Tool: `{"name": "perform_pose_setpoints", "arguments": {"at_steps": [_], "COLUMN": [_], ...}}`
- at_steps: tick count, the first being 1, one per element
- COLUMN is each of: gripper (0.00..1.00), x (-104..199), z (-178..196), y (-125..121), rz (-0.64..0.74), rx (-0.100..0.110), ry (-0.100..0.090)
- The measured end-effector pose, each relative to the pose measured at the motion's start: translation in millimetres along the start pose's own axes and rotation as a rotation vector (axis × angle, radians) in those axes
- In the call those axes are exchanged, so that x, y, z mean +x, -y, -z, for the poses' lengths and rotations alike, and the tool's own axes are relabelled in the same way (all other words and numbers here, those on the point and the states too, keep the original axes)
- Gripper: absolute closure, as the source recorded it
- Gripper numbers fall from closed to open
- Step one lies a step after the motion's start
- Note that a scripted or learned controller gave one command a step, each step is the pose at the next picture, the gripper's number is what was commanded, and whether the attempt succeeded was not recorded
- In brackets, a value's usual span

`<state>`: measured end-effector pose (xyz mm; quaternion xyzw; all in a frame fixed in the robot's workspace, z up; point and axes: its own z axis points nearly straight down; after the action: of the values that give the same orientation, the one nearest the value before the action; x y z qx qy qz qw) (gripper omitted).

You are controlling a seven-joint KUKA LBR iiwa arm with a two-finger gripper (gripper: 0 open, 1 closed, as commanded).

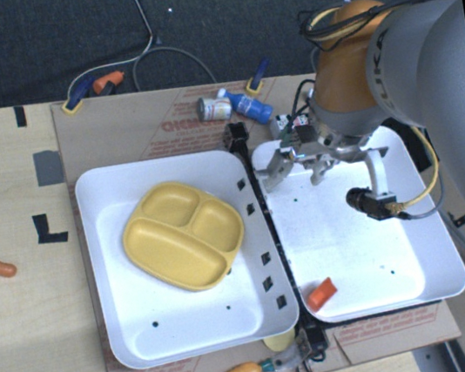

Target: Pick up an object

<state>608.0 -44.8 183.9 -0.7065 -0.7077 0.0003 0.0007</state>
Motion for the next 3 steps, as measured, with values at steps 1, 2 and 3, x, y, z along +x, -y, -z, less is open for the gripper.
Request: {"name": "perform_pose_setpoints", "arguments": {"at_steps": [1,2,3], "gripper": [0.00,0.00,0.00], "x": [0.0,0.0,0.0], "z": [0.0,0.0,0.0], "y": [0.0,0.0,0.0], "rz": [0.000,0.000,0.000], "rx": [0.000,0.000,0.000], "ry": [0.000,0.000,0.000]}}
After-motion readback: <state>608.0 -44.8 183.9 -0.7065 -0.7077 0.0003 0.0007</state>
